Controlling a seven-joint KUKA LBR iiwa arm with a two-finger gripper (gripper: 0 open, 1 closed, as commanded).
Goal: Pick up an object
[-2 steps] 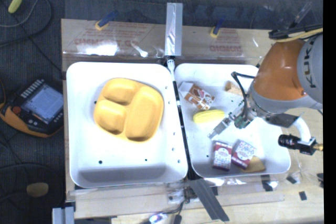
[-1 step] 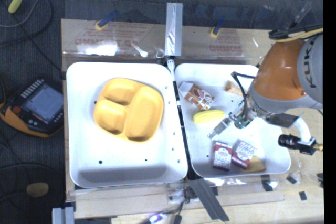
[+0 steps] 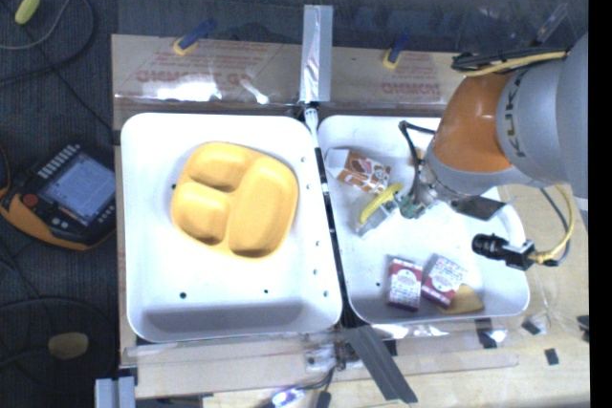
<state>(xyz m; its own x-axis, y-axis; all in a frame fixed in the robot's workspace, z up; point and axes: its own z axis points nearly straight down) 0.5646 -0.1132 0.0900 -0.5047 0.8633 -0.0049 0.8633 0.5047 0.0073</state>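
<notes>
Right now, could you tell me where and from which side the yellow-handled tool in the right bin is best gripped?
Probably around the yellow handle, near its middle. The tool lies slanted on the floor of the right bin, so the pincer should come straight down and close across its narrow width. The nearby snack packet lies apart from it, leaving room on that side.

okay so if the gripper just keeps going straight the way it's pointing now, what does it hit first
The gripper points down and toward the left bin. Most likely it would first meet the yellow and grey tool lying just off its tip on the floor of the right bin. Depth is unclear from above, so it may already be touching it.
</notes>
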